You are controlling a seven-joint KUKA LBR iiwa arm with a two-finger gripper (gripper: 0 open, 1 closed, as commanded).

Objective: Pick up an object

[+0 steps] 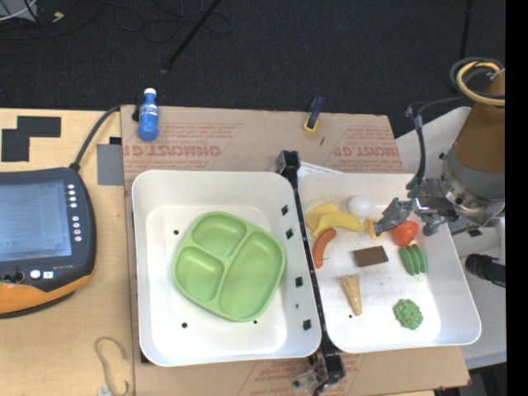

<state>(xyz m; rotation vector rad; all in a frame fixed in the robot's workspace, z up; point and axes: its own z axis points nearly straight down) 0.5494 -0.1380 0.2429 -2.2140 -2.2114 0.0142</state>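
Grey hand (398, 219) | over right bin (462, 320) | beside red tomato (405, 233) | open-or-closed: cannot tell

So the desk (49, 143) has a sheet of printed cardboard (247, 143) over it, and the two white bins sit on that side by side, left bin (157, 221) and right bin (450, 304), touching in the middle. A blue bottle (148, 115) stands at the cardboard's far left corner. Off to the left lies a tablet-style control pendant (41, 233).
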